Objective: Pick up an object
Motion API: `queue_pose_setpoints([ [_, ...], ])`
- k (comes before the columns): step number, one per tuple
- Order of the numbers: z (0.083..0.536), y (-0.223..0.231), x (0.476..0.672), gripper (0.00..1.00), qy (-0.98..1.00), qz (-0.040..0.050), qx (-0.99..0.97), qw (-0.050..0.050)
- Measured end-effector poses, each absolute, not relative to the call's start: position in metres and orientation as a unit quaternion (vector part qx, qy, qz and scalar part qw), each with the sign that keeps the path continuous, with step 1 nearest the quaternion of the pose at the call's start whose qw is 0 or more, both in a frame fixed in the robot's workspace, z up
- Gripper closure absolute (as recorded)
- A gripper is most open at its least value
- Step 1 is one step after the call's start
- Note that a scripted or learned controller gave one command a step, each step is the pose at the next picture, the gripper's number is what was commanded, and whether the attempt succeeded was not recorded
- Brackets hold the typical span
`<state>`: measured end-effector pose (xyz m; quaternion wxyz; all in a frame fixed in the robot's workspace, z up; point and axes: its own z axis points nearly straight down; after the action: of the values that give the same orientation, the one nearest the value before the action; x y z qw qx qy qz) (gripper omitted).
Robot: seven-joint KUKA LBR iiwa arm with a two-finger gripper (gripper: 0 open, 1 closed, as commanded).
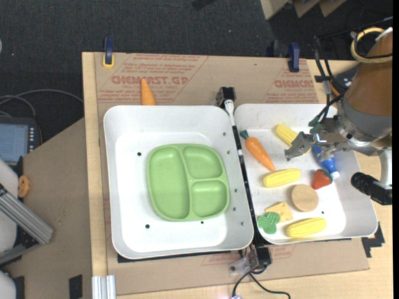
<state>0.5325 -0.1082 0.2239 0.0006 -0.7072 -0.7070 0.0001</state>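
While your jaws [303,143] hang spread and holding nothing over the right bin [355,226], the nearest corn cob [286,133] lies just left, long axis slanting down-right.

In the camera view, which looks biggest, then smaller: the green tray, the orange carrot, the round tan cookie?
1. Green divided tray, biggest by far.
2. Orange carrot and round tan cookie: too alike to rank; the carrot is longer, the cookie wider.

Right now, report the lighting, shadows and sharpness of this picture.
Camera view: even, soft light, with no harsh glare on the white bins; faint shadows under the green tray and toys; focus is sharp across the bench, though the gripper looks slightly smeared.
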Motion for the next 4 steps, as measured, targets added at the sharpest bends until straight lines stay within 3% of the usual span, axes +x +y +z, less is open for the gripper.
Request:
queue_pose_setpoints([
  [1, 0.077, -0.106, 0.589, 0.00, -0.708, 0.0007, -0.706, 0.002],
  [2, 0.084, -0.092, 0.654, 0.00, -0.709, 0.0050, -0.705, 0.004],
  [3, 0.084, -0.125, 0.526, 0.00, -0.704, 0.0037, -0.710, 0.005],
  [4, 0.084, -0.129, 0.521, 0.00, -0.707, 0.0008, -0.707, 0.002],
])
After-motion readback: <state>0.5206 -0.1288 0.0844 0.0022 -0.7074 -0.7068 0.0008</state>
